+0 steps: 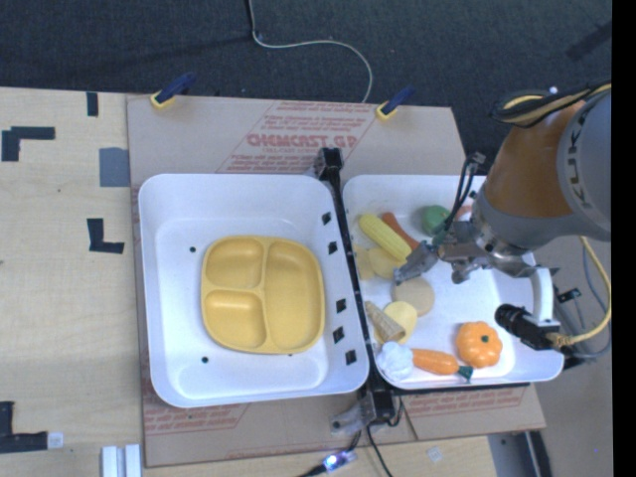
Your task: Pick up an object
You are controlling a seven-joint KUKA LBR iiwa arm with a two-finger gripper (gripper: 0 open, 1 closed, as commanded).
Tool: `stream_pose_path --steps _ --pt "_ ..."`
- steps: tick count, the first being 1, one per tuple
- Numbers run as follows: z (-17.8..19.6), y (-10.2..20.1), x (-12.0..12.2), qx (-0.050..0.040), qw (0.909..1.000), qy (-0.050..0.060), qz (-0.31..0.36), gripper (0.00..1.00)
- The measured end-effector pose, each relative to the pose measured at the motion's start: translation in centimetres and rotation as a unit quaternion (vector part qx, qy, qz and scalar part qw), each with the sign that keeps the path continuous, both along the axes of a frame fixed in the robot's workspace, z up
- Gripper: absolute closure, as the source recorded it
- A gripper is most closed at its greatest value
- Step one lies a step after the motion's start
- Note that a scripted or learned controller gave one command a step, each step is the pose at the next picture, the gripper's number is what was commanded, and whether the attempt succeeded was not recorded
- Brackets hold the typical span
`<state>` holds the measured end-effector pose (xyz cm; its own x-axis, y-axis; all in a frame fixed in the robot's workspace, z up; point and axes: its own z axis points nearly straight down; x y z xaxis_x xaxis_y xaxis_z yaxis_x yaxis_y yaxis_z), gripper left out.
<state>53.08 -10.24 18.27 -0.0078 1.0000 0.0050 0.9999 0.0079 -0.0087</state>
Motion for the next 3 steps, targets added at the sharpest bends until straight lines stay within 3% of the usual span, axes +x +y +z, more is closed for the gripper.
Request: stream_pose_path --steps 1,2,3 --pt "1.3 -0.5 0.1 -0.0022 1.0000 -0.003 -0.002 1.00" --pt "9.2 -5.0 0.2 -0.0042 1.0000 -0.007 -0.005 1.00" --pt "5.0 3.3 0.1 -0.0010 1.0000 -0.002 0.000 1.00"
